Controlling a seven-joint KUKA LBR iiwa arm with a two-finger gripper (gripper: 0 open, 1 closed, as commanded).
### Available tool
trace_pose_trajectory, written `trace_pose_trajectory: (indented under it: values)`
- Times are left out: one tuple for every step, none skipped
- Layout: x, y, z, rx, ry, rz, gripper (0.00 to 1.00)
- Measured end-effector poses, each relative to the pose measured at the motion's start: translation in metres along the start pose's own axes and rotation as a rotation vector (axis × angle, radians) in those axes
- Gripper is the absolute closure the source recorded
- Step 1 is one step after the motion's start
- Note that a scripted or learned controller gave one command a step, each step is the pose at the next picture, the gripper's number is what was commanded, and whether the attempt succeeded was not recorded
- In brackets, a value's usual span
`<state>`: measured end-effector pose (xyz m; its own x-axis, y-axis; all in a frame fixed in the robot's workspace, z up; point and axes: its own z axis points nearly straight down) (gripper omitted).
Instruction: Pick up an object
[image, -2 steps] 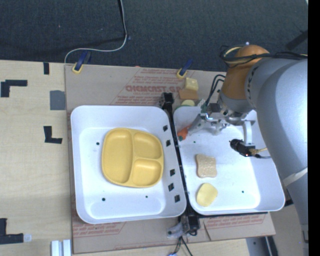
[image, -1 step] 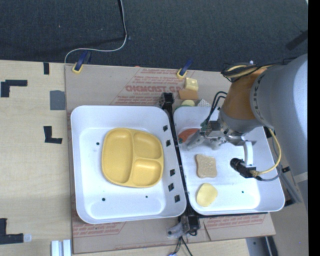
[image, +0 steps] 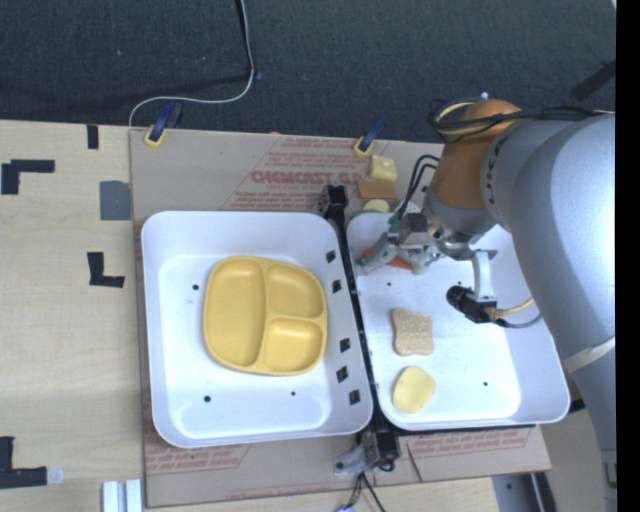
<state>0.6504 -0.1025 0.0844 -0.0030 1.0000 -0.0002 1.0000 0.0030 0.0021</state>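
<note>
My gripper is low in the far left corner of the right bin, close to the divider between the bins. A small orange-red item lies just under or beside it, partly hidden by the gripper. Nearer the front of the same bin, a tan bread-like slice lies flat. A pale yellow rounded piece sits in front of the slice. Both are apart from the gripper.
The left bin holds a yellow divided plate. Behind the bins, on the cardboard, are a tan block and a small pale round item. The grey arm covers the right bin's far right side.
</note>
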Motion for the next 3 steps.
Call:
trace_pose_trajectory:
  values:
    - [-0.005, 0.0154, 0.0008, 0.019, 0.0, -0.001, 0.0]
    - [-0.0048, 0.0153, 0.0006, 0.016, -0.001, 0.0, 0.0]
    - [-0.0032, 0.015, 0.0006, 0.016, -0.005, 0.002, 0.0]
